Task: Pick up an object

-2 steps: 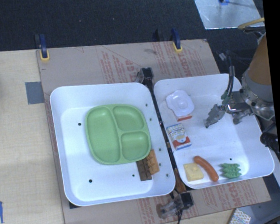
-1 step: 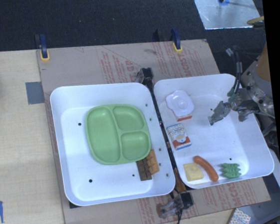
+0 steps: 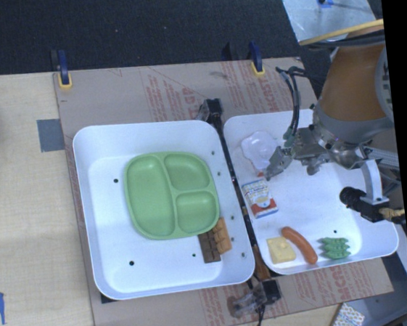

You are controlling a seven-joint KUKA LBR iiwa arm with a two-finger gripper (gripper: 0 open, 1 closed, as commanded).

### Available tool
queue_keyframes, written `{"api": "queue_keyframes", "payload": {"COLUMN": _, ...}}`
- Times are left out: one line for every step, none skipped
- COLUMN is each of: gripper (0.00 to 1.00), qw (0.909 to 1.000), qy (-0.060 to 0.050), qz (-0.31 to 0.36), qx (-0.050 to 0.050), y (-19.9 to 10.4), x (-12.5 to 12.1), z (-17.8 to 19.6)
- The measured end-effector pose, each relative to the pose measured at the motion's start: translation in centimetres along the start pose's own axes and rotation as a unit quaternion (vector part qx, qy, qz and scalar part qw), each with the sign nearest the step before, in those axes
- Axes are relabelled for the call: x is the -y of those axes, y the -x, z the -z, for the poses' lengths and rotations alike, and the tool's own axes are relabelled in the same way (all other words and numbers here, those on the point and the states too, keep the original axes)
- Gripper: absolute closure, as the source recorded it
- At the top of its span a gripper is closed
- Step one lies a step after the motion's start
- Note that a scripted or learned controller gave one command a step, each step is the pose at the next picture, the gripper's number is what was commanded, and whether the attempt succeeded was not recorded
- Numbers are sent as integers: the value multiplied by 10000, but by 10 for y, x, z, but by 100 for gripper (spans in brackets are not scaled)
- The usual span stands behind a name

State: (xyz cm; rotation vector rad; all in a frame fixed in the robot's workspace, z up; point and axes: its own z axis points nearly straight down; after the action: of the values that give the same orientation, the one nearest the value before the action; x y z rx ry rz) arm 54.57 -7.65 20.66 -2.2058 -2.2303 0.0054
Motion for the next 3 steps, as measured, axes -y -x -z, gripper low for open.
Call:
{"api": "queue_keyframes", "payload": {"gripper": 0, "qw": 10000, "qy": 34, "qz": -60, "qx": 32, "y": 107, "x": -61, "z": -48}}
{"api": "queue_keyframes", "payload": {"gripper": 0, "qw": 10000, "qy": -4, "qz": -5, "qx": -7, "y": 36, "x": -28, "z": -40}}
{"api": "queue_keyframes", "payload": {"gripper": 0, "qw": 10000, "qy": 23, "qz": -14, "qx": 14, "y": 18, "x": -61, "z": -73}}
